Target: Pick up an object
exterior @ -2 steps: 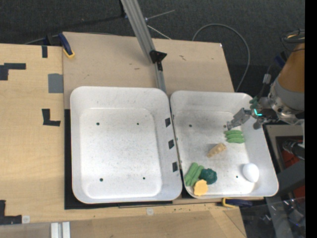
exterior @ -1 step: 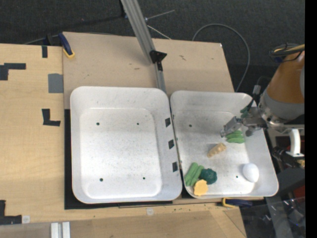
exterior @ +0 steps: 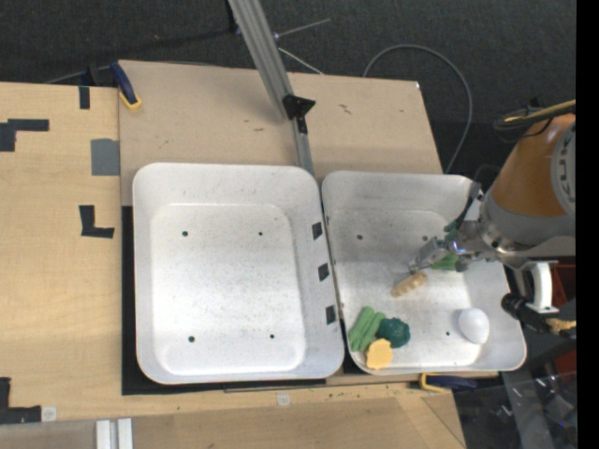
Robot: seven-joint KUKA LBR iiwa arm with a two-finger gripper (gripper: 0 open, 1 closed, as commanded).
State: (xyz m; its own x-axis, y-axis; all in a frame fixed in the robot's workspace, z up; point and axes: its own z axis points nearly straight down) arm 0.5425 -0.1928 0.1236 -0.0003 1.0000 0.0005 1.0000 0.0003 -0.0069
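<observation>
Objects for picking all lie in the right bin: a tan peg-like piece near the middle, a small green item just beside the gripper, a white ball toward the near right corner, and, along the near wall, a green ridged piece, a dark teal lump and a yellow piece crowded close together. We see the gripper low over the bin floor, reaching in from the right beneath the arm's orange band; whether it is open or closed we cannot tell, since it is small and partly masked by the wrist. We judge the task to be at the approach or grasp stage: nothing is visibly lifted, and every piece appears to rest on the bin floor. Securing one piece and raising it clear therefore remain to be done. The left bin sits alongside, touching the right bin at its inner wall.
</observation>
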